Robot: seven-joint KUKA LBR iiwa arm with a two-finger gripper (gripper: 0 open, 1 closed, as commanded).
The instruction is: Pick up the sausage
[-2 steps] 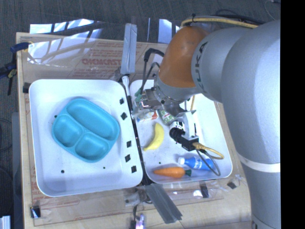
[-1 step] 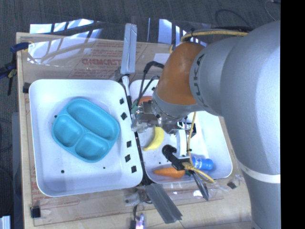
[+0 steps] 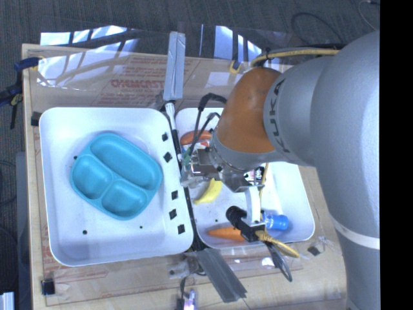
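Left bin (image 3: 58, 237) holds a blue divided plate (image 3: 116, 174). In the right bin (image 3: 303, 228) you have a banana (image 3: 208, 192), carrot (image 3: 226, 234), blue-capped bottle (image 3: 279, 223). Sausage (image 3: 193, 136), reddish, sits upper centre, half under the wrist. Gripper (image 3: 205, 166) is low there; fingers cannot be judged. Centre over the sausage, clear of the bin wall.

arm (image 3: 335, 102): grey, bulky | orange band (image 3: 248, 112) | black cables (image 3: 205, 112)
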